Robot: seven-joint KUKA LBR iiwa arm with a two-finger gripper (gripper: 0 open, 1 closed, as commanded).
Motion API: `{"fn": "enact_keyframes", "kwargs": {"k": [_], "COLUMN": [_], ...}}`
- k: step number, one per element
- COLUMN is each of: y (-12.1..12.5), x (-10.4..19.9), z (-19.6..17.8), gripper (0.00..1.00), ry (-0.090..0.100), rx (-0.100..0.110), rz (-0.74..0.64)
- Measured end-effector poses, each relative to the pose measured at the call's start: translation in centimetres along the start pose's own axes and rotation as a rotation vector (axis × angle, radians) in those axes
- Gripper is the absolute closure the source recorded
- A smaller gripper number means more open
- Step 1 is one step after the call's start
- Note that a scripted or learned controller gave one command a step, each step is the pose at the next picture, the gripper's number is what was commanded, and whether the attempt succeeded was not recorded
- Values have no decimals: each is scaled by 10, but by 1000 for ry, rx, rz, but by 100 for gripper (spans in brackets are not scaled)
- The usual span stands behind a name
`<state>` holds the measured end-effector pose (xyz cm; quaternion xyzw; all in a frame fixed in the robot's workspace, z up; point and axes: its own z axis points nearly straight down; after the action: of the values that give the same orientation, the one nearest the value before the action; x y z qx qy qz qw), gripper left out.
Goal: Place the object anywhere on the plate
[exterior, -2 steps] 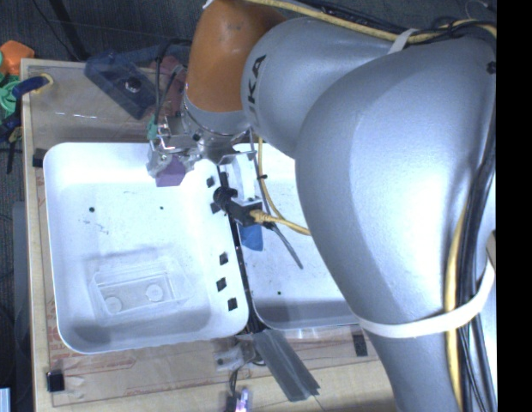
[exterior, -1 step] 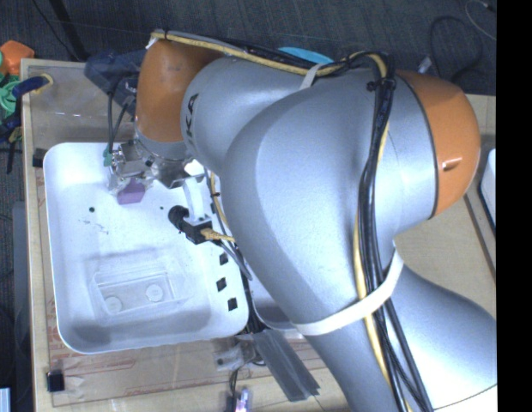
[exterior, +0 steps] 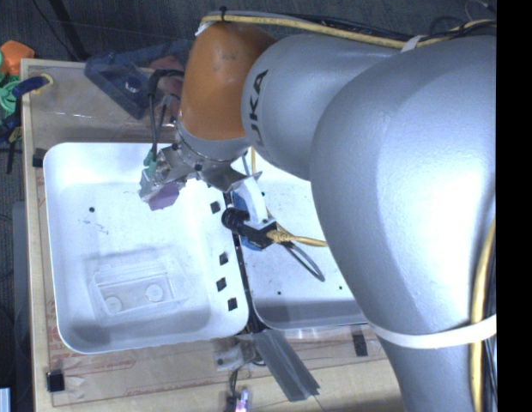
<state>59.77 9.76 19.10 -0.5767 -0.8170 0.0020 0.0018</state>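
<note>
The grey arm's 2-finger gripper (exterior: 160,178) is hanging over the left shallow white bin (exterior: 69,230), apparently pinching a small purple block (exterior: 163,196) between its fingers, though blur is making that uncertain. The clear plastic plate (exterior: 137,286) is lying lower in the same bin, so the block is sitting well apart from it.

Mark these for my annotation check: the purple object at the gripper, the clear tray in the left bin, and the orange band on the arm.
purple object (exterior: 164,195): camera view, its lower face.
clear tray (exterior: 137,283): camera view, its flat middle.
orange band (exterior: 216,80): camera view, its rounded top.
</note>
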Motion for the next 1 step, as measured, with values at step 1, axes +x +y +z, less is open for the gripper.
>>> {"fn": "enact_keyframes", "kwargs": {"k": [1], "y": [61], "x": [61], "z": [2], "gripper": [100], "ry": [0], "rx": [-1], "rz": [136]}}
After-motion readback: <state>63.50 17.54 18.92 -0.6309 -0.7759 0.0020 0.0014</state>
